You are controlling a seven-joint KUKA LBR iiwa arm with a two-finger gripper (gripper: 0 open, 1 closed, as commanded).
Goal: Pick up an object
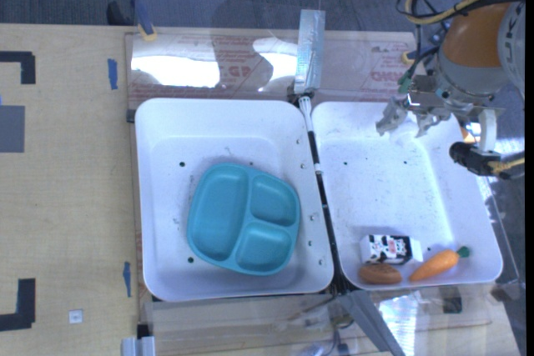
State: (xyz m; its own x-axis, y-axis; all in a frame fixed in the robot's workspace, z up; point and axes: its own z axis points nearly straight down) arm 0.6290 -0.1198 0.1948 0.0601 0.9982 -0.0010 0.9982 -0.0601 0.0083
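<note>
Wooden bench [67, 204] is carrying two white bins | gripper [410, 119] is hovering over right bin [467, 204] far corner, jaws apart, gripping nothing | carrot [435, 264], brown bun [380, 273], black-and-white box [389, 248] are crowding near edge, well apart from it, probably awkward to reach | blue plate [244, 218] is filling left bin [158, 146] | box print is unreadable

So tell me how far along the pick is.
Nothing looks picked yet. The gripper hangs open over the right bin's far end with nothing between its fingers. The toy carrot, brown bun and small printed carton lie at the near edge, left to grasp.
</note>
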